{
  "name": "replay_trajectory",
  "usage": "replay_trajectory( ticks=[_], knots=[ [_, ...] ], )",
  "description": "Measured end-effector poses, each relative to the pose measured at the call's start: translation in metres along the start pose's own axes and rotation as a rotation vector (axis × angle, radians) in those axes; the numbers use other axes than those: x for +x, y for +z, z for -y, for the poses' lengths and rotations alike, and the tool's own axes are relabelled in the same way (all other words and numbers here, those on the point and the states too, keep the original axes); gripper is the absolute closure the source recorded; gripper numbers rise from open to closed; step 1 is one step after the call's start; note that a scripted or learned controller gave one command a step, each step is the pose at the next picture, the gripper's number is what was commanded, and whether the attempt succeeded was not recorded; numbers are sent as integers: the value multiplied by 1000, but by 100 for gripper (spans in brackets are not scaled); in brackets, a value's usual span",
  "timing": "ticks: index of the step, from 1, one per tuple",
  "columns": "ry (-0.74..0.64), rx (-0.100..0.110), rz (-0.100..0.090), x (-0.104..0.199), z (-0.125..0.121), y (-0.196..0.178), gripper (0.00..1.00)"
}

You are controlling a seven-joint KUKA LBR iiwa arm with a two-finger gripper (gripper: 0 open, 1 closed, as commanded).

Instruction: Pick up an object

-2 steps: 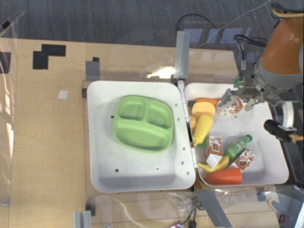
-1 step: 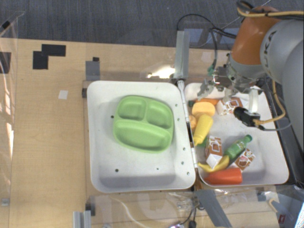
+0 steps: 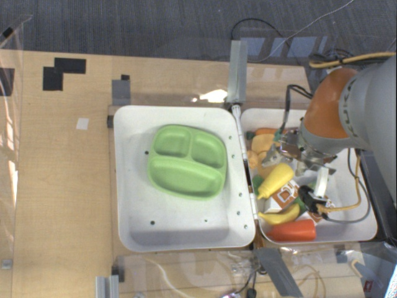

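Observation:
The right bin point(image 3: 367, 227) holds a pile of toy food. A yellow corn-like piece point(image 3: 275, 179) lies at a slant in the middle, with a yellow banana point(image 3: 280, 215) and a red-orange piece point(image 3: 291, 230) at the front. Orange and yellow pieces point(image 3: 263, 143) sit at the back left, and a small brown and white box point(image 3: 285, 195) lies between them and the banana. My gripper point(image 3: 296, 157) hangs low over this pile, just behind the yellow corn-like piece. The grey wrist and orange band cover it from above. I see nothing clearly held.
The left bin point(image 3: 124, 185) carries a green divided plate point(image 3: 186, 161) near its middle. A metal divider rail point(image 3: 243, 160) runs between the two bins. A yellow cable point(image 3: 347, 208) loops over the right bin's near right side.

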State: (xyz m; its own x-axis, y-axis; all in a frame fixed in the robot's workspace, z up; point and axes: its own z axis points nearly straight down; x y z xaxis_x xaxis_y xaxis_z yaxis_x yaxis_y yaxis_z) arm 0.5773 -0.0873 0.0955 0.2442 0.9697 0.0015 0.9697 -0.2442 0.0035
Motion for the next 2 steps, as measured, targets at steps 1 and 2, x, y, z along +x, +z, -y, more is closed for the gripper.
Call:
replay_trajectory(
  ticks=[1,2],
  knots=[
    [-202,-16,-1,-28,12,3,0],
    [-203,-23,-5,-25,9,-9,100]
  ],
)
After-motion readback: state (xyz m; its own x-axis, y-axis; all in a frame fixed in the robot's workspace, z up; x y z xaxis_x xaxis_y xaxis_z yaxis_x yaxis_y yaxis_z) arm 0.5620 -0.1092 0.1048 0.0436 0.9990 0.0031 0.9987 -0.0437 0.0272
